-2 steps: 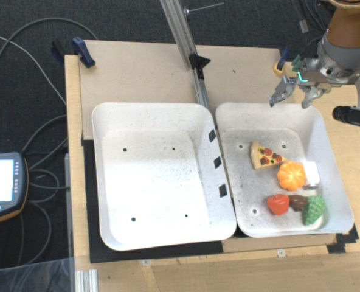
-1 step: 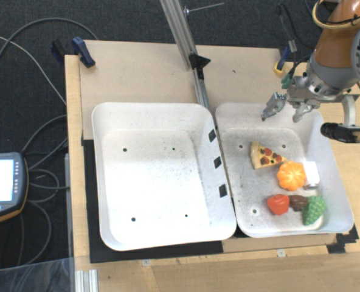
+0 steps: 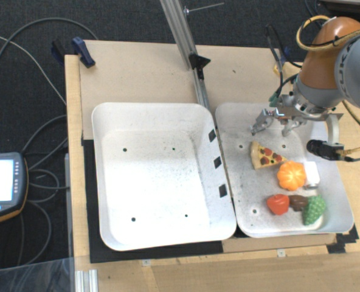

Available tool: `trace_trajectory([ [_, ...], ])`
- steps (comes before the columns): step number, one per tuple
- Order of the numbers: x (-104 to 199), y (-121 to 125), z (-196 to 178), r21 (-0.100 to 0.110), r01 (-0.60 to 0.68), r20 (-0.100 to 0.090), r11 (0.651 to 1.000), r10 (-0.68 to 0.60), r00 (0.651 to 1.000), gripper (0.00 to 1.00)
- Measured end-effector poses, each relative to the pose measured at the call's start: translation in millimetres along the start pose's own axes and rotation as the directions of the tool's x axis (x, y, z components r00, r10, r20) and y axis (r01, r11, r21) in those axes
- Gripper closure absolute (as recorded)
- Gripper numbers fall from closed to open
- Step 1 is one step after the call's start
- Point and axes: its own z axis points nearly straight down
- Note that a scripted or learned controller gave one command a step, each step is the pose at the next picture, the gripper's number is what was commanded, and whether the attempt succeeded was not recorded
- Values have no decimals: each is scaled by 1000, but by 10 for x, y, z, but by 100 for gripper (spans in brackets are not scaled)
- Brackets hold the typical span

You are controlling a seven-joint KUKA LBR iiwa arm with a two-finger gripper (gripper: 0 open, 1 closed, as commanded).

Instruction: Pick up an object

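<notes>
The right bin (image 3: 241, 163) holds a pizza slice (image 3: 265, 156), an orange (image 3: 291, 175), a red tomato (image 3: 278, 204), a brown piece (image 3: 298, 202), green grapes (image 3: 314, 210) and a white block (image 3: 311, 173). My gripper (image 3: 272, 123) hangs over the bin's far end, just above and behind the pizza slice. Its two metal fingers (image 3: 258, 124) are spread apart with nothing between them. The orange-banded wrist sits up and to the right of it.
The left bin (image 3: 149, 175) lies beside the right one. A slanted metal post (image 3: 183, 29) rises behind the bins. A blue clamp (image 3: 83, 50) sits at the bench's far left corner. Cables run along the arm at right.
</notes>
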Motion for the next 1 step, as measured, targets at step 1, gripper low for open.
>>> trace_trajectory([
  [1, 11, -5, 416, -1, 0, 0, 1000, 0, 1000, 0],
])
